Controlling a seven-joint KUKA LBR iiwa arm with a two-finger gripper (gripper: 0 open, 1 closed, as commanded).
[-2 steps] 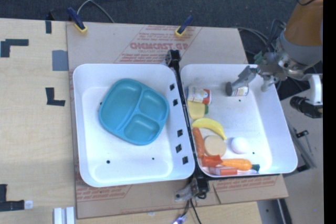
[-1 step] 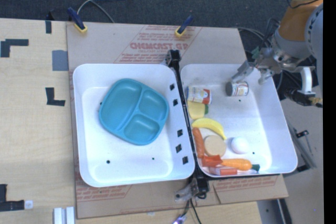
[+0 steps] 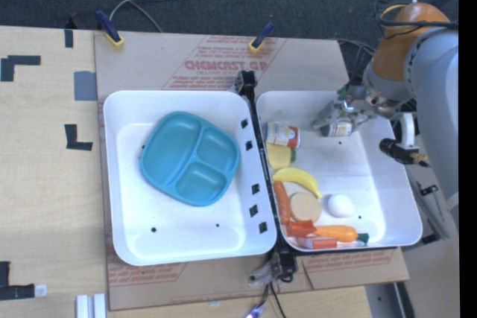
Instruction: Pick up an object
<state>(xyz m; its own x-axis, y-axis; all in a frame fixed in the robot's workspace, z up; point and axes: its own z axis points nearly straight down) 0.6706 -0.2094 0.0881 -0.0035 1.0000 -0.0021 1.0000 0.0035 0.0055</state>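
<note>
White walls ring two shallow bins on the surface (image 3: 45,160). The left bin (image 3: 119,182) carries a blue divided plate (image 3: 190,157), with bare floor around it. In the right bin (image 3: 387,197), objects crowd the left wall: a small carton (image 3: 282,135), a yellow block (image 3: 279,155), a banana (image 3: 298,179) lying slantwise, a round brown slice (image 3: 304,206), a white egg (image 3: 340,205) and a carrot (image 3: 333,232) lying left-right along the near wall. The bin's far right floor is open. The gripper (image 3: 335,121) hangs over that far part, apart from the objects; whether it is spread or closed cannot be told.
</note>
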